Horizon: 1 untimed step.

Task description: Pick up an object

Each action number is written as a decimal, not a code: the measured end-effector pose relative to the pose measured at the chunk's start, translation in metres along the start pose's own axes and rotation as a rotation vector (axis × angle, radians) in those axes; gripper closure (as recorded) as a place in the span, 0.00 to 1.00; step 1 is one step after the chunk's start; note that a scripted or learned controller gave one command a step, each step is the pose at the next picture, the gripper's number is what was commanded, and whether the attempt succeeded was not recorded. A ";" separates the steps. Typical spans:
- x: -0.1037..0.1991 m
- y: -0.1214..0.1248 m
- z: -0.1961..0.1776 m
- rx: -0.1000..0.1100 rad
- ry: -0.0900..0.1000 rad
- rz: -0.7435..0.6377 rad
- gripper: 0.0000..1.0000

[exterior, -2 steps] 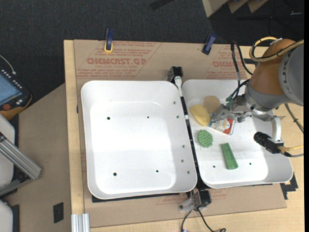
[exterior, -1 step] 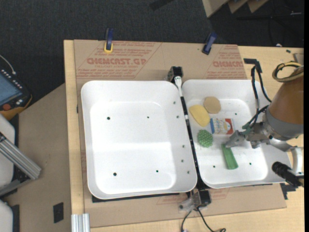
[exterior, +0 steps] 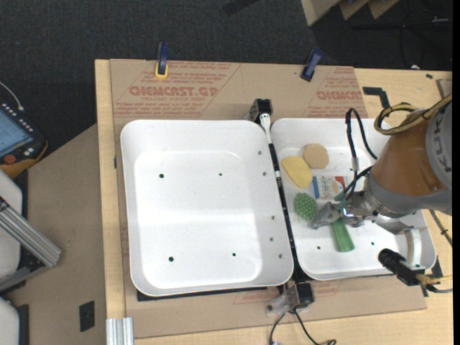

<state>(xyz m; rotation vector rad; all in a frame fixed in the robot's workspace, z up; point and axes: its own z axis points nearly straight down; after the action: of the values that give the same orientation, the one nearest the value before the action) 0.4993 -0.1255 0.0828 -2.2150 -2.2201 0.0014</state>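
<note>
White plastic made up both bins, and all the small things lay in the right bin (exterior: 402, 261), close to the divider. The gripper (exterior: 332, 214) hung low over them, with its grey fingers (exterior: 322, 216) reaching toward the green bumpy ball (exterior: 305, 205). I could not tell if the fingers were apart or together — they were too small and blurry. A green stick (exterior: 342, 234) lay just under the gripper, touching or almost touching it. A yellow lump (exterior: 296, 170), a tan round thing (exterior: 315, 155) and a small blue and white packet (exterior: 327, 186) sat close by. The things were crowded, so the fingers might have landed on two at once, or pushed the ball away. The ball looked round — it could have rolled out of a pinch. The stick might have tipped if it was grabbed near its end.
</note>
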 end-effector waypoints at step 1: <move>-0.002 0.001 -0.012 -0.005 -0.003 0.003 1.00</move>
<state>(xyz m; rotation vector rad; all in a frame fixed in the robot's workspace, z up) 0.5002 -0.1279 0.0948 -2.2229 -2.2206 -0.0011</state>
